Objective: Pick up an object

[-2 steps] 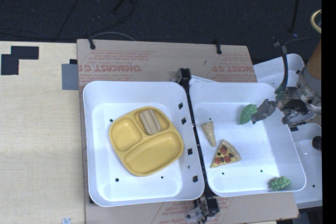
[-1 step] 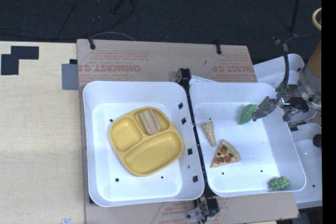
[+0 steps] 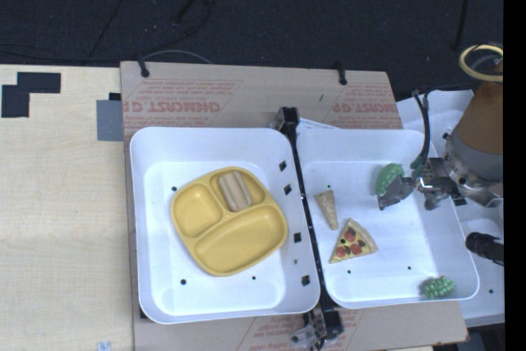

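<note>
In the right bin (image 3: pixel 411 145) lie a pizza slice (image 3: pixel 353 242), a tan cone-shaped piece (image 3: pixel 327 207), a green leafy toy (image 3: pixel 389 175) and a small green bumpy toy (image 3: pixel 438 287) at the front right corner. My gripper (image 3: pixel 405 188) reaches in from the right and sits low in this bin, right against the green leafy toy. The toy touches the gripper's left end. Whether it is held cannot be made out.
The left bin (image 3: pixel 156 177) holds a yellow divided plate (image 3: pixel 230 247) with a tan bread-like piece (image 3: pixel 236 191) in its upper compartment. A black divider (image 3: pixel 302 218) runs between the bins. The arm's grey body (image 3: pixel 481 136) stands over the right bin's right edge.
</note>
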You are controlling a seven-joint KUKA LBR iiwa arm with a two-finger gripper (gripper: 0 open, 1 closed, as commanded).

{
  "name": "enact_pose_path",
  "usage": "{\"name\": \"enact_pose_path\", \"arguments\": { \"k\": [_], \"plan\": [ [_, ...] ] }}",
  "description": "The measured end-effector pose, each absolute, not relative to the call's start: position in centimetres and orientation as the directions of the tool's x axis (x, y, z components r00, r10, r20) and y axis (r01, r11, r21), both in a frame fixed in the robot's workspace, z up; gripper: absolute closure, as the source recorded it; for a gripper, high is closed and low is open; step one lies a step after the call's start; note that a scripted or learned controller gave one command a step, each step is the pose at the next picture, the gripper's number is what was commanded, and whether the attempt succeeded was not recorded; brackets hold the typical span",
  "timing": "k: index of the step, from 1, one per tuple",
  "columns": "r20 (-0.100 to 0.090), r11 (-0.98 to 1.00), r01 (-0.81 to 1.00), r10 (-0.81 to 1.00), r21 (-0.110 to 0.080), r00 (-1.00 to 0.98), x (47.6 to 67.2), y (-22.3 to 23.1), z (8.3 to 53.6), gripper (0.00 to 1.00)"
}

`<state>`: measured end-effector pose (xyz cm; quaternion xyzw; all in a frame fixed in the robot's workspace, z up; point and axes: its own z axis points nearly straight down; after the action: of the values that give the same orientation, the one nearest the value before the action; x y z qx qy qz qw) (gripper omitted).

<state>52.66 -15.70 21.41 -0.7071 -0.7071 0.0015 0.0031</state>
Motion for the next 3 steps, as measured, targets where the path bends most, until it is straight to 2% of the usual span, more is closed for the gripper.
{"name": "enact_pose_path", "arguments": {
  "k": [1,2,3],
  "plan": [
    [0.003,0.000,1.000,1.000,-0.009,0.000,51.8,-15.2,15.3,0.00],
    [0.003,0.000,1.000,1.000,-0.007,0.000,52.1,-15.0,11.0,0.00],
    [0.002,-0.005,1.000,1.000,-0.007,0.005,52.0,-15.1,12.1,1.00]
  ]
}}
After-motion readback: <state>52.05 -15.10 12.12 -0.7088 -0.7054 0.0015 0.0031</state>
